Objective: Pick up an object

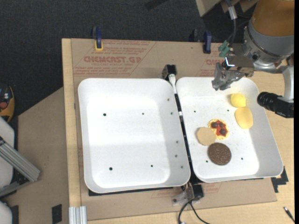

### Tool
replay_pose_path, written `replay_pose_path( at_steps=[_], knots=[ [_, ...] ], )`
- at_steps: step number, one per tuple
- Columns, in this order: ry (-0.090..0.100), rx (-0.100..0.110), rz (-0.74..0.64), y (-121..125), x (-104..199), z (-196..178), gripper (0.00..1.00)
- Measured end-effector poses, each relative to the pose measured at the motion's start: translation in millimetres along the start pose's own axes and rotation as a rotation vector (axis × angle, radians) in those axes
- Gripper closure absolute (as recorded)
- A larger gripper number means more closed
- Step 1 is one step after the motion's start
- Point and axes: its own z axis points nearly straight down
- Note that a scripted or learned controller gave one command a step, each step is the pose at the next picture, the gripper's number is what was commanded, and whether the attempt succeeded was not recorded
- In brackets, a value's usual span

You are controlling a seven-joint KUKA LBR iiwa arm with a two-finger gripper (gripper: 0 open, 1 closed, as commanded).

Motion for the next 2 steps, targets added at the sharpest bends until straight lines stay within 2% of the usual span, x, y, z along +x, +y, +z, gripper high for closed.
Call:
replay_pose_path(
  at_steps=[1,2],
  knots=[
    [0.000,-0.004,-0.004,-8.9,95.5,65.7,1.00],
    [0.001,-0.023,0.000,23.8,144.3,-6.8,1.00]
  ],
)
